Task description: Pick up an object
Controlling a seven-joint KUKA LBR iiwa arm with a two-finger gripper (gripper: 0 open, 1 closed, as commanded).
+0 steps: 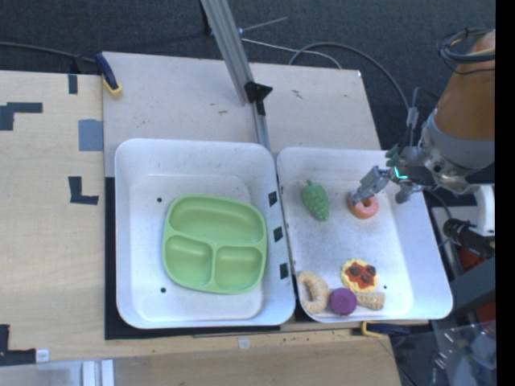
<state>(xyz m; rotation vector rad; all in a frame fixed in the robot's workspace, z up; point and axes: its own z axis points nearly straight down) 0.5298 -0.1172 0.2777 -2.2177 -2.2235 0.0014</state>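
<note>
Two white bins [129, 240] are set side by side on a pale bench. Lower right, toy food is clustered. Further up, a small orange ring [364, 207] is straddled by the gripper [372, 186], fingers apparently parted; light, rigid, best pinched across its rim.

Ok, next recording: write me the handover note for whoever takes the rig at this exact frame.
Gripper: low in the right bin, directly over the small orange and white toy. Whether the fingers have closed on it cannot be told from this view.
Right bin also holds: green bumpy toy toward its left wall; at the near edge a tan pretzel-like piece, a purple ball and a yellow and red pizza-like toy.
Left bin: a green divided tray.
Done: arm positioned over the orange toy.
Left: confirm a grasp and lift; nothing is visibly picked up yet.
</note>
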